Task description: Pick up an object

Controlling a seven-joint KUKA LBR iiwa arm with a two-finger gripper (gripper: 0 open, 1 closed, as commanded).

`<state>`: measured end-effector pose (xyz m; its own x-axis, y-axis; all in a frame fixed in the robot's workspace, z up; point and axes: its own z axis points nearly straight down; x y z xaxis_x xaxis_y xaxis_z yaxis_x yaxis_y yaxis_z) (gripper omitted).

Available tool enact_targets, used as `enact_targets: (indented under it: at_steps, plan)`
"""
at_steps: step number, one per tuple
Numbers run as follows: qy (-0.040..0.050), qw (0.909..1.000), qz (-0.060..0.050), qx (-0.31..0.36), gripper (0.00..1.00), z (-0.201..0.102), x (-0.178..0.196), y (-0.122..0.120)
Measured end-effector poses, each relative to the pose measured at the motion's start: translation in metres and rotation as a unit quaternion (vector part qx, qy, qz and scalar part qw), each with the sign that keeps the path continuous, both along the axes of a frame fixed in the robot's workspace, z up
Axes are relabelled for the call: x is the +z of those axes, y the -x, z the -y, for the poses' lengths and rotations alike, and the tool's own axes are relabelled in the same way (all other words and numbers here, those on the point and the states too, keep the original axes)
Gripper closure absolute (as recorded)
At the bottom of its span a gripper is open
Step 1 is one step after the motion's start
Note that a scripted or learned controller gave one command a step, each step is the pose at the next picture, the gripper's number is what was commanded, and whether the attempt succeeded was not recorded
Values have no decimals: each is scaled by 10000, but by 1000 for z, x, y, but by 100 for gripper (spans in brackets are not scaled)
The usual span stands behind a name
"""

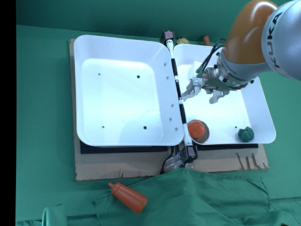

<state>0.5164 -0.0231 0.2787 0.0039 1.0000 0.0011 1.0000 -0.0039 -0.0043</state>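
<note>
- 2 white bins (123, 51) on the bench
- 1 orange-brown ball (198, 130)
- 1 green toy (245, 134)
- 1 orange bottle (128, 197), outside bins
- 1 robot arm (263, 32)

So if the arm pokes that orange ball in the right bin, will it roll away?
Probably a little. The orange ball looks round, so a nudge could roll it. It sits in the bin's near-left corner, so the walls should stop it quickly. It looks smooth, so it could slip from a pinch.

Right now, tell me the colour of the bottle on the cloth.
Orange-red bottle, clearest in the camera view.
</note>
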Motion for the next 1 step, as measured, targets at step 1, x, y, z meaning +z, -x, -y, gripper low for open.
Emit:
enact_targets:
  at_steps: [1]
  plan:
    - [21,10000,17,-44,0,94,-49,-11]
